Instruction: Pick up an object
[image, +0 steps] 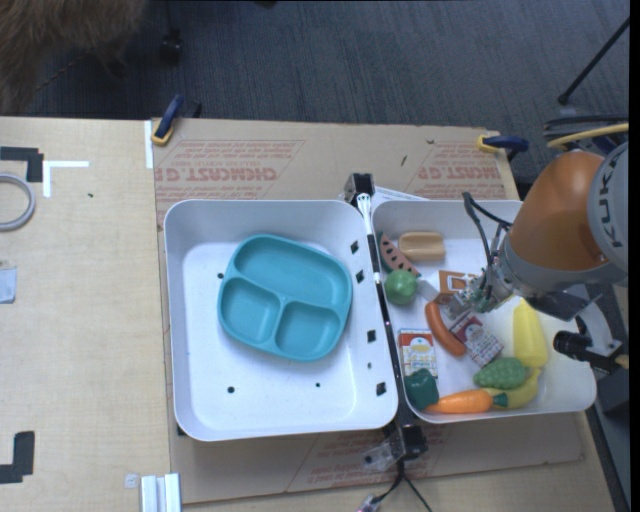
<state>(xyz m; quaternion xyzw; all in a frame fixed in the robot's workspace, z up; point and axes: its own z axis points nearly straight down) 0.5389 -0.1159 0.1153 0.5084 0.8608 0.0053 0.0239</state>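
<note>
End effector (470, 300) amid hotdog (444, 327); packet (481, 343)

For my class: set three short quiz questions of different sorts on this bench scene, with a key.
1. True or false: the teal divided plate lies in the left bin.
2. Which lies nearest the front wall of the right bin? A) bread roll B) carrot C) green ball
3. Fill in: the gripper hangs over the ___ bin.

Key: 1 true; 2 B; 3 right.
</note>
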